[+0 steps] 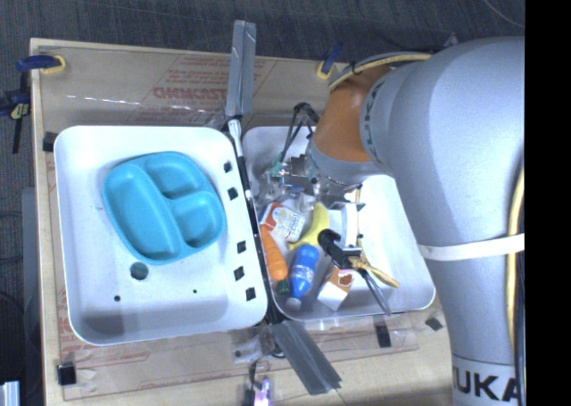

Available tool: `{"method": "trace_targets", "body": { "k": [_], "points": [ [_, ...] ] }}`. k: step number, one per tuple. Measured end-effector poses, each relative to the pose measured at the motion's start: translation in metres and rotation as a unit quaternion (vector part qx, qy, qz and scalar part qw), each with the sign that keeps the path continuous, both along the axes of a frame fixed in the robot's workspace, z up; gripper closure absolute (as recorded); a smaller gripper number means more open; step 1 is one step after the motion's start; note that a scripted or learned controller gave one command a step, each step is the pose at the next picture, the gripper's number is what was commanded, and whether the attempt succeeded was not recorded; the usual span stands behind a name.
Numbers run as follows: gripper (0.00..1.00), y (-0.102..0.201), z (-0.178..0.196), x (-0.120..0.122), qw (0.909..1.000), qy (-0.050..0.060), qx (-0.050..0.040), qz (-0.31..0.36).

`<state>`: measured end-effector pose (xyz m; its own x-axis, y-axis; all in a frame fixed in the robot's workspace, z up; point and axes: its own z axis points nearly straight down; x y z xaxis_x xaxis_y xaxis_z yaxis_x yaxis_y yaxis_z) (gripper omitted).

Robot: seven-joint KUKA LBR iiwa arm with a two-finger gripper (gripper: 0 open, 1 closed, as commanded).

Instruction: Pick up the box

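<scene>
The big grey arm [446,154] bends in from the right, orange-banded wrist pointing down over the right white bin [406,244]. The left white bin [89,306] holds a blue three-section plastic tray [165,203]. The gripper [290,177] hangs above clutter, grip unclear; the small orange-and-white box [336,286] sits near the front wall.

Divided tray [165,206] in left bin [80,306], box [335,289], bottle [303,270] in right bin [406,261]

White bins [80,306] — a blue sectioned tray [165,205] in one, an orange carrot [273,252] and blue bottle [303,270] in the other
</scene>
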<state>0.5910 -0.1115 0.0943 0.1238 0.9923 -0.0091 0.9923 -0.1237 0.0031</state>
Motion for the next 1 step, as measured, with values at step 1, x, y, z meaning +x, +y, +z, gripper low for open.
{"method": "trace_targets", "body": {
  "k": [1],
  "points": [
    [1.0, 0.0019, 0.0086, 0.0, 1.0, 0.001, 0.0016, 0.002]
  ]
}}
